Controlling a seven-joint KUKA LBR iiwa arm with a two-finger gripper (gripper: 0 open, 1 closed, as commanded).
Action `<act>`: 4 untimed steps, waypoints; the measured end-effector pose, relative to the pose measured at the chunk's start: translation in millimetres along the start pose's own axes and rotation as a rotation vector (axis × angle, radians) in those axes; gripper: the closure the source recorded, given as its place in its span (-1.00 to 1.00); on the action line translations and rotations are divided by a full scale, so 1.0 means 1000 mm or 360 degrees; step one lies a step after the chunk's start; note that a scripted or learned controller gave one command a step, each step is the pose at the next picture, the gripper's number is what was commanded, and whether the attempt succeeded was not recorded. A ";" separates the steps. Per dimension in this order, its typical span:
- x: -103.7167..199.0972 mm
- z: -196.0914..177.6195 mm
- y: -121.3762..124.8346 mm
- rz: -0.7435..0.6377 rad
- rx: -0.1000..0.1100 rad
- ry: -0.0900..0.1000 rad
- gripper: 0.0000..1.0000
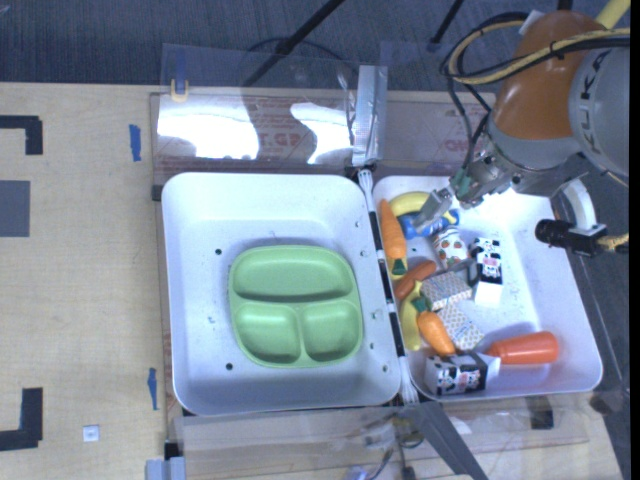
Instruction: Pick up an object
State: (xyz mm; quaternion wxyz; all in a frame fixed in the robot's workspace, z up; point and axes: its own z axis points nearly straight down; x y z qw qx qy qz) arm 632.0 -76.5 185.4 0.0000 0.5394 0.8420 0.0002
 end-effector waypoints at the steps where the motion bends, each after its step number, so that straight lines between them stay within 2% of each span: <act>1: -0.028 0.084 -0.055 -0.0246 -0.0006 -0.0005 -1.00; 2: -0.042 0.099 -0.042 0.0085 -0.0006 -0.0005 -1.00; 3: -0.068 0.058 -0.027 0.0025 -0.0005 -0.0006 -1.00; 4: -0.054 0.099 -0.001 -0.0425 -0.0002 -0.0003 -1.00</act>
